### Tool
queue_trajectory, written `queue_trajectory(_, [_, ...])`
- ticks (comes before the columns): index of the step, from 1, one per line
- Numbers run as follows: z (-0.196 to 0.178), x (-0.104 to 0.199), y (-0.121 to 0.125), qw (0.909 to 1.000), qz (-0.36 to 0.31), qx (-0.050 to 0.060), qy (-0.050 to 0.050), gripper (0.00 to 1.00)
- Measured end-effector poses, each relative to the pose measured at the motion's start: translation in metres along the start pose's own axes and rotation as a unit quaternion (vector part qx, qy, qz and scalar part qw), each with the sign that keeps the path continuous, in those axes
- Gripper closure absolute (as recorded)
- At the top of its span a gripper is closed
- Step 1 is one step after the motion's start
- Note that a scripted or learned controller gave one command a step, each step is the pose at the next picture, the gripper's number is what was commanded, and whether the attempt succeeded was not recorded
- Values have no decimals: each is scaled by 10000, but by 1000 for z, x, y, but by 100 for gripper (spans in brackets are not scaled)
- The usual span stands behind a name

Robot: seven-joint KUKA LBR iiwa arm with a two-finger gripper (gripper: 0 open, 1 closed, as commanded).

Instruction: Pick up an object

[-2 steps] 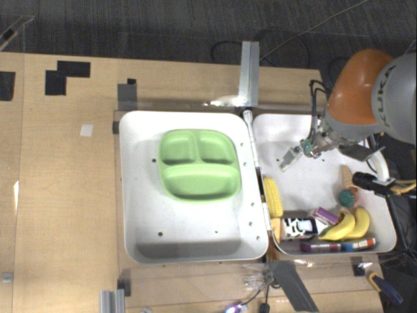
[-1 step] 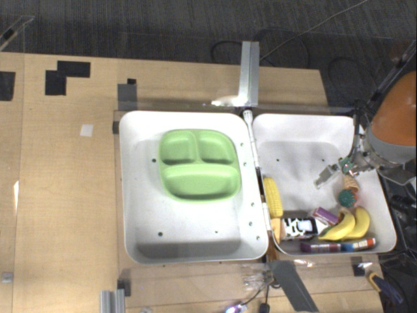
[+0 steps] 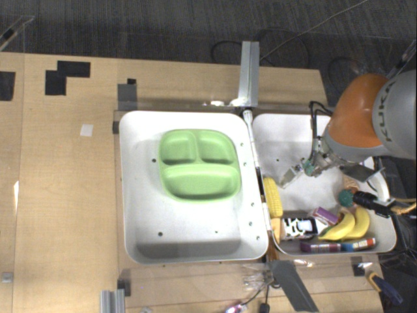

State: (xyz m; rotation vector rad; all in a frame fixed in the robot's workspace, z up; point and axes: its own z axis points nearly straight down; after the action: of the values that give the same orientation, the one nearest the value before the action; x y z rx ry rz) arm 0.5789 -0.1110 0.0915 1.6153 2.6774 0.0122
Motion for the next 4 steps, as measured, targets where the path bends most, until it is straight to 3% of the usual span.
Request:
queue_trajectory(1, [-95, 73, -14, 9999, -127, 37, 27, 0])
queue_trajectory(2, [-5, 62, -64, 9994, -347, 34, 22, 0])
queue_trajectory(3, [0, 16, -27, 9832, 1827, 4, 8, 0])
queue_trajectory(4, [-12, 17, -24, 9839, 1787, -29, 12, 100])
